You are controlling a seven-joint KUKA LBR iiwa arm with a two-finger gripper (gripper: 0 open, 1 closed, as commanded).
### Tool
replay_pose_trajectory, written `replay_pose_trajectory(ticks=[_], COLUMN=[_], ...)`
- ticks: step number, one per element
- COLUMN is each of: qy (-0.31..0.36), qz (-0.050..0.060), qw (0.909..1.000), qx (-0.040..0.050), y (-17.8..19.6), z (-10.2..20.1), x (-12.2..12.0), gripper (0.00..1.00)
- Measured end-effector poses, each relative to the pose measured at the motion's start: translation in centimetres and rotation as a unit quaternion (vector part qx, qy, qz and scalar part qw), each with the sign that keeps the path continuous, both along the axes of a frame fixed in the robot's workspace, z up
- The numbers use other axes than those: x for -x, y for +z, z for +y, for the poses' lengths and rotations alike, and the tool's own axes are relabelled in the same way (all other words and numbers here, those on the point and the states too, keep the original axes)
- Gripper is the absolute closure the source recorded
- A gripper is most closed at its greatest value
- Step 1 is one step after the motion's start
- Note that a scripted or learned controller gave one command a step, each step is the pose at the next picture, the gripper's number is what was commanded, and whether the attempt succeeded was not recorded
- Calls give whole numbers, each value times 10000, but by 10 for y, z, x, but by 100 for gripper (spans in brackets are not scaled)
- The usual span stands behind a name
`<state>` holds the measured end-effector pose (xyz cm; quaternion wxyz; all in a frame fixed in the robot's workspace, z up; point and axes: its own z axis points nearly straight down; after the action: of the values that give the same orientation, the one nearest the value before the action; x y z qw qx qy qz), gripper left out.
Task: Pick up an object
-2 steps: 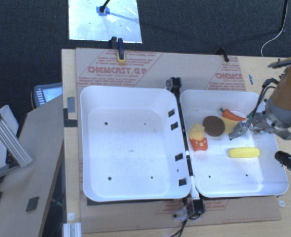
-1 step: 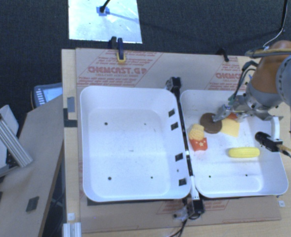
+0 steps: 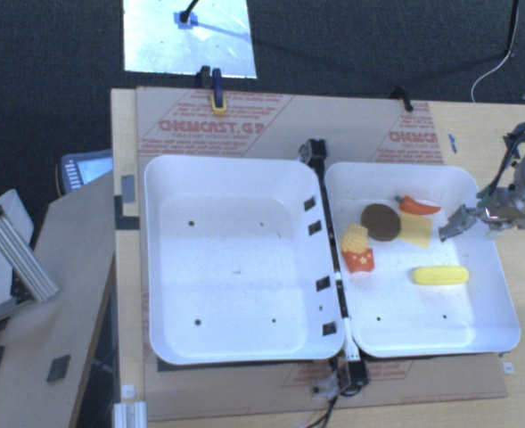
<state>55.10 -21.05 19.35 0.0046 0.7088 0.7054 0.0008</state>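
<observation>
A: Five items are seen in the right bin point(image 3: 485, 266), all bunched toward its far-left part: a brown disc point(image 3: 381, 222), a pale yellow slab point(image 3: 416, 231) just right of it, an orange-red piece point(image 3: 417, 206) by the far wall, a yellow-and-red piece point(image 3: 357, 249) near the divider, and a yellow corn-like piece point(image 3: 440, 275) lying alone, nearer the front.

B: And the left bin point(image 3: 235, 266)?

A: No pick targets are made out in it, so the work is judged to be on the right side.

B: Gripper point(image 3: 458, 224) pos?

A: It is seen over the right bin's right edge, reached in from the right, pointed left toward the cluster. Nothing is seen between the fingers. Whether they're spread or closed can't be told; too small, too blurred.

B: Why is it held there?

A: Prob. an approach pose, held above the rim so the wall is cleared before a descent. That's a judgement, not a thing seen.

B: Best target?

A: The corn-like piece, arguably: it's set apart from the rest, so less crowding is expected. The disc, slab and orange-red piece are touching or nearly so, and a slip is more likely there.
</observation>
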Motion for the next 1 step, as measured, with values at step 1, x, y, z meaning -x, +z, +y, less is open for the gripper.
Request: replay_pose_trajectory(ticks=[1], qy=[18], qz=[17], qw=[10000], qx=[-18], y=[59], z=[3], x=[53], gripper=[0])
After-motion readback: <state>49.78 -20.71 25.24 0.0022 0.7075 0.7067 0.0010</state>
